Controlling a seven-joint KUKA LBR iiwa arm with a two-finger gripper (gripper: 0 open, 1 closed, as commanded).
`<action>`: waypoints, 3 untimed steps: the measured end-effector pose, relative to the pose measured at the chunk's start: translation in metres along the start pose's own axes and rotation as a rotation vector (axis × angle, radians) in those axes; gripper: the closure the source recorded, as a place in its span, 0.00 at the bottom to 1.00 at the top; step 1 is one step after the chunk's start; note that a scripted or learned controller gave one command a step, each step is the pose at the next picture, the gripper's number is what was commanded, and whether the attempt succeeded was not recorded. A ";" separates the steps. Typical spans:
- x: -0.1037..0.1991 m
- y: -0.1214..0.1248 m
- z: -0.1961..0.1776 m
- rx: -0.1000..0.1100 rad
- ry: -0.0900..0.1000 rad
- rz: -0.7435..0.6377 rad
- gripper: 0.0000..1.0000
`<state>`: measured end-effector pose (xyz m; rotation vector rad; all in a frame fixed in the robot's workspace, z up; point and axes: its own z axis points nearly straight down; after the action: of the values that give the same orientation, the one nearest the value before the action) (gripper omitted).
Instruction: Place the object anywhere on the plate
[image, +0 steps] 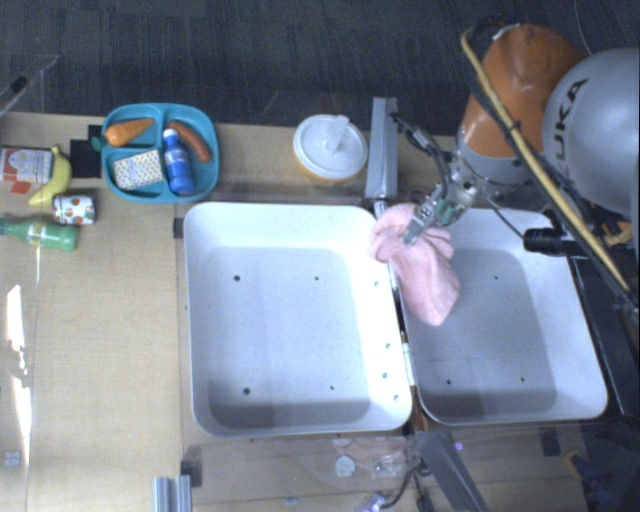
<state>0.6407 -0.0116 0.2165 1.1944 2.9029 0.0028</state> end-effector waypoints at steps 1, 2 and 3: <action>0.047 0.025 -0.013 -0.002 -0.001 -0.402 1.00; 0.094 0.036 -0.015 -0.002 0.000 -0.783 1.00; 0.140 0.060 -0.012 -0.002 0.000 -0.785 1.00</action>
<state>0.5837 0.1295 0.2279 -0.0067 3.1381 0.0040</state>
